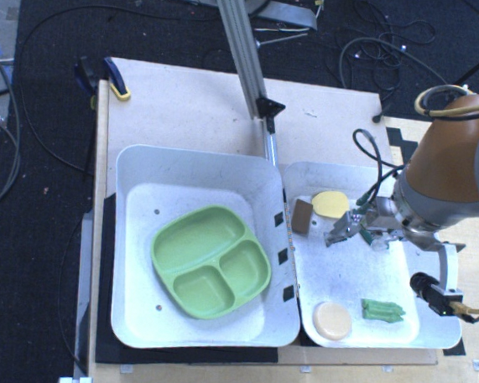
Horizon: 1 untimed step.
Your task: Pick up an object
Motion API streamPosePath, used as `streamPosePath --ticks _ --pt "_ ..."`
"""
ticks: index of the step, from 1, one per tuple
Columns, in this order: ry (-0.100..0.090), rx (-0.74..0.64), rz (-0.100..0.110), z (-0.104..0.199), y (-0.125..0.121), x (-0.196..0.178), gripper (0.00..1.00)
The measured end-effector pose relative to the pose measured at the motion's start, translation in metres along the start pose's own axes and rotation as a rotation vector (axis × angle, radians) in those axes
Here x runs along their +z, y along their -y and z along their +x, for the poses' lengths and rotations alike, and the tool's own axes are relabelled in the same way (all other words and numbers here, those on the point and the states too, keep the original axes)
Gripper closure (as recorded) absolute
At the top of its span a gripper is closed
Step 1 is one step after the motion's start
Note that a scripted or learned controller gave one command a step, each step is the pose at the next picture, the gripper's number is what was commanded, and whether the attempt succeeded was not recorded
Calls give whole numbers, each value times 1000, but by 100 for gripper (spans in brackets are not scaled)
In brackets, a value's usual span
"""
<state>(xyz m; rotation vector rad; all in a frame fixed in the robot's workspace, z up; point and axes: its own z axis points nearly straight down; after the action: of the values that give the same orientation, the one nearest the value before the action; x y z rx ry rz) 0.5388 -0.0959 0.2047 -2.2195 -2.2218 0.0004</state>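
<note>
The right bin (428, 335) holds a yellow round piece (331, 204), a brown block (302, 217), a green piece (382, 310) and a cream round piece (332, 320). My gripper (343, 229) hangs over the bin's upper middle, pointing left, just right of the brown block and below the yellow piece. I see nothing held between its fingers.
The left bin (135, 176) holds a green three-compartment plate (210, 262). A slanted metal pole (245, 48) runs down to the bins' junction at the back. Cables loop off the wrist near the right bin's far edge.
</note>
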Motion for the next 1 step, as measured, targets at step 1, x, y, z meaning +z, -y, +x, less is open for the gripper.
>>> streamPosePath --ticks 1 --pt "0 2 3 0 2 43 0"
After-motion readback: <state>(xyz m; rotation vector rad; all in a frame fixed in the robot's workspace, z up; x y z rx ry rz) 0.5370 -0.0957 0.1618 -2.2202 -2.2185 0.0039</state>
